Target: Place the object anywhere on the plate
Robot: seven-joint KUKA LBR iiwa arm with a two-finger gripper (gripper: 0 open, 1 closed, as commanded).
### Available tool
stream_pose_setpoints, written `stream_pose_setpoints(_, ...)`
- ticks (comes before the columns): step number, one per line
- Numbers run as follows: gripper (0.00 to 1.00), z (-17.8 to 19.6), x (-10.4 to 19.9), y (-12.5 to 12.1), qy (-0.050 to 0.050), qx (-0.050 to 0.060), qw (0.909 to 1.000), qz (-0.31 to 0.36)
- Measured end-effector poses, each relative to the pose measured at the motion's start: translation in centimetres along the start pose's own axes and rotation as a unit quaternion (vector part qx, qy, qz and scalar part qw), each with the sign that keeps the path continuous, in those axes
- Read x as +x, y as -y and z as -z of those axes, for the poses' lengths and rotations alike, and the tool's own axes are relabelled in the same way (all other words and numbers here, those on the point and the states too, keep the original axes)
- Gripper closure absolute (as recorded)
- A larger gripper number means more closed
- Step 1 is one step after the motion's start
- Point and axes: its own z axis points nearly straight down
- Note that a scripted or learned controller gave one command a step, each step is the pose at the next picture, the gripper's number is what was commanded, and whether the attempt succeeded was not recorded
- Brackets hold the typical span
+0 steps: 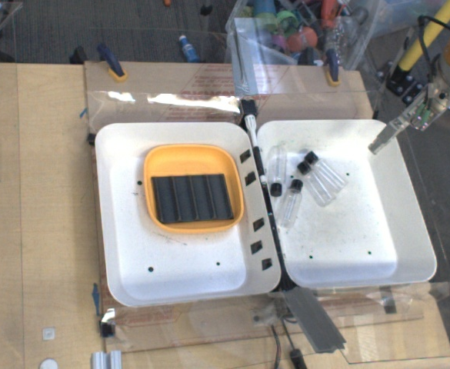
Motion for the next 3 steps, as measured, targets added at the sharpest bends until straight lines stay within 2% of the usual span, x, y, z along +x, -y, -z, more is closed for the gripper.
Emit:
stream_pose_setpoints(1,0.0,-0.29,0.06,-0.02,-0.002,0.001,0.9871,0.16)
stream_pose_setpoints(2,0.0,-0.51,0.54,0.71,-0.002,0.0,0.9468,0.322)
stream_pose_setpoints(3,0.0,-0.51,0.51,0.76,-0.002,0.0,0.9469,0.322)
